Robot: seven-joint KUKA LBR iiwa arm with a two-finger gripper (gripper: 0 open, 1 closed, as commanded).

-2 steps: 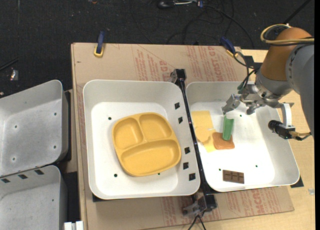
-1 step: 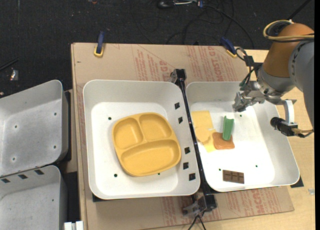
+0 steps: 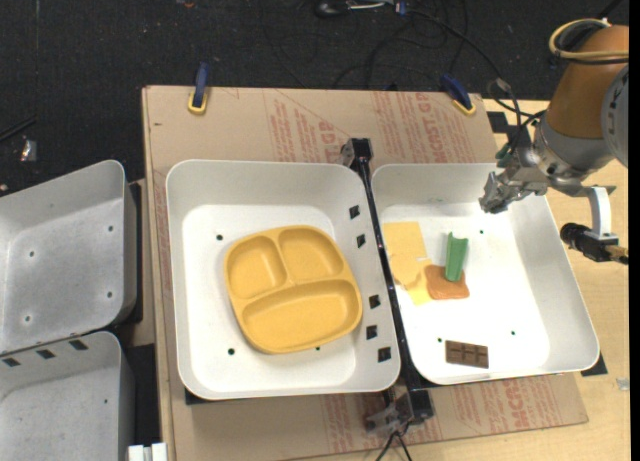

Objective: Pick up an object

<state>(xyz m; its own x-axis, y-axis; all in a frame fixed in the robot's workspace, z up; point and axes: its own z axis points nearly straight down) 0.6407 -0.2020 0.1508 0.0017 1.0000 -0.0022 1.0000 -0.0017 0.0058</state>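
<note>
The gripper point(image 3: 494, 199) hovers at the right bin's point(image 3: 560, 279) far edge; I cannot tell its grip state. Approach step: next, descend onto the green block point(image 3: 457, 256) mid-bin

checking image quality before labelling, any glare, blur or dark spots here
Camera view: even overhead light, soft shadows; mild glare on the right bin's white floor; yellow tray and green block sharp; gripper slightly soft; floor above the bench dark.
</note>
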